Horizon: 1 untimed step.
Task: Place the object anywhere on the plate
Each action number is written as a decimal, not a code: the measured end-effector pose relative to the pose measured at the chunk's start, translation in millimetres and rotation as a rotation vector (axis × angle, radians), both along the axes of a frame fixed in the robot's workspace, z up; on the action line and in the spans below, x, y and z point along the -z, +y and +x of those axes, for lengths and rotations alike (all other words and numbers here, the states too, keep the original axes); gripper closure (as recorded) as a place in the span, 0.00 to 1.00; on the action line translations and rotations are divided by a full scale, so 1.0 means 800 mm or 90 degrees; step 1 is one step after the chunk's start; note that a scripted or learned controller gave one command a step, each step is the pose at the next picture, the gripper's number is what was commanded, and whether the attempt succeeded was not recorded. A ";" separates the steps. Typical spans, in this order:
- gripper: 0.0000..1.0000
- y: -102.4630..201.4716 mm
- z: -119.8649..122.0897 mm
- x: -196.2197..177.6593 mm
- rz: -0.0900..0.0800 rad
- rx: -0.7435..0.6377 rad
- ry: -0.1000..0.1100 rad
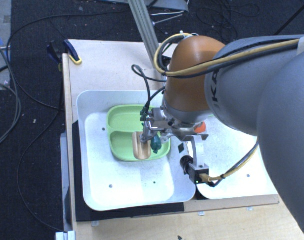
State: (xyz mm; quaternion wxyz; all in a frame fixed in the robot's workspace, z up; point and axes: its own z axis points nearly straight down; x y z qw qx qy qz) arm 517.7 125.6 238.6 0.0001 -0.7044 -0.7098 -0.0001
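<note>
Jaws low over the green plate (123,129) in the left bin (92,184).

We see a tan wooden-looking piece (140,146) lying on the plate at about 5 o'clock, with a small teal thing (155,144) beside it, right under the gripper (151,134). We cannot tell how wide the jaws stand or whether they hold anything. We judge the piece light, stiff and smooth, best gripped across its narrow middle. No writing is legible.

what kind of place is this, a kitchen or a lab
Most likely a robotics lab: a grey arm reaches over white bins on a bench, with loose cables on the dark floor.
</note>
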 end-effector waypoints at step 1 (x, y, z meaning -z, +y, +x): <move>1.00 0.042 -0.012 0.006 0.000 0.001 0.002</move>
